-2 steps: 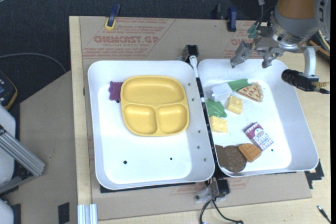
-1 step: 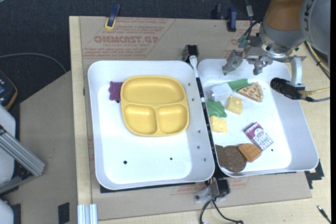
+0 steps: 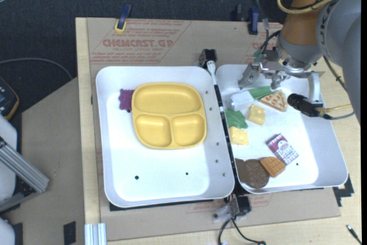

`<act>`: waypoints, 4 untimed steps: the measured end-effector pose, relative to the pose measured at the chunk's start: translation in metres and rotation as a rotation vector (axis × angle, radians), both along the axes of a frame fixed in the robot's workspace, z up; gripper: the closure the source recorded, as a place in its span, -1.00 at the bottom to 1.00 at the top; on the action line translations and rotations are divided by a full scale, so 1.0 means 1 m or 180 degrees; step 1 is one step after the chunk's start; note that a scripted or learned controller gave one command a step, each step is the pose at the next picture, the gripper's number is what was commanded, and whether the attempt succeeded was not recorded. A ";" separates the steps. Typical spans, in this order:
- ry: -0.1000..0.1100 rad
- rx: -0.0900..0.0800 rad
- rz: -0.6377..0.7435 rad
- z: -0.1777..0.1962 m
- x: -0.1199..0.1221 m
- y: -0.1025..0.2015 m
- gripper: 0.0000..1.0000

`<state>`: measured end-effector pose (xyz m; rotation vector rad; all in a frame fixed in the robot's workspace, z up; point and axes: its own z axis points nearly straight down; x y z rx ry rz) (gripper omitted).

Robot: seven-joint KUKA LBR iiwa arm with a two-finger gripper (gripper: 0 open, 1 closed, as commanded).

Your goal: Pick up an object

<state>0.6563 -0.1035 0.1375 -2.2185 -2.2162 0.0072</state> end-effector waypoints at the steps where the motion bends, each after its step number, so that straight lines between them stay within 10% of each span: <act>1: -0.0025 -0.0001 0.0005 -0.051 0.001 0.001 -1.00; 2: -0.0040 -0.0006 0.0002 -0.038 0.002 0.001 1.00; 4: -0.0047 -0.0008 0.0006 0.062 -0.006 -0.003 1.00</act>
